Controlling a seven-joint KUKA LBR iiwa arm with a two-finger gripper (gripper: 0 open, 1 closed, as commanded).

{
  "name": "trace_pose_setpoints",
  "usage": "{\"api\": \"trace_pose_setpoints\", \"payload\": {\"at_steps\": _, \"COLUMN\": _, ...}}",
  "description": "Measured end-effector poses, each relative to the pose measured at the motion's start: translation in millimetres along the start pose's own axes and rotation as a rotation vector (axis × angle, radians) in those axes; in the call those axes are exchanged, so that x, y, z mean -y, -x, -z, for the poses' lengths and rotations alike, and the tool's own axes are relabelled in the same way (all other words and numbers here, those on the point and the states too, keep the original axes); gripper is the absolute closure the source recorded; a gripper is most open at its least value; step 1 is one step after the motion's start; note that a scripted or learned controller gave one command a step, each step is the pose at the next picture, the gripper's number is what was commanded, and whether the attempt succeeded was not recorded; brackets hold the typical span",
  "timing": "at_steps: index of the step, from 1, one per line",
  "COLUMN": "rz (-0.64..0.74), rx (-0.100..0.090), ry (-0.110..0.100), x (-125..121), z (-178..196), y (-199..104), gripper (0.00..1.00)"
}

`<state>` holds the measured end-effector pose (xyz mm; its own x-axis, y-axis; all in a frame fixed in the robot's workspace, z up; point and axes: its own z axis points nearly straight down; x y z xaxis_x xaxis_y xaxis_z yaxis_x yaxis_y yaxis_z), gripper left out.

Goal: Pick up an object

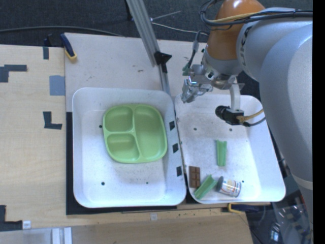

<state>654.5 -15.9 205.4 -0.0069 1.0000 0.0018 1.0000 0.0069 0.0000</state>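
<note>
My gripper hangs over the far left corner of the right bin, above bare bin floor, with nothing seen between its fingers. Well below it in the same bin lie a green stick, a second green piece, a small brown chocolate bar and a small can on its side. All of these rest near the bin's front half, apart from the gripper.
The left bin holds a green divided plate. A grey metal rod slants down toward the divider between the bins. A black cable fitting hangs from the arm over the right bin.
</note>
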Motion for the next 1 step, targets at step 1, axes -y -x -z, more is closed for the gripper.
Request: {"api": "trace_pose_setpoints", "payload": {"at_steps": 1, "rz": -0.001, "rx": 0.0, "ry": -0.001, "x": -12.1, "z": -0.9, "y": -49.9, "gripper": 1.0}}
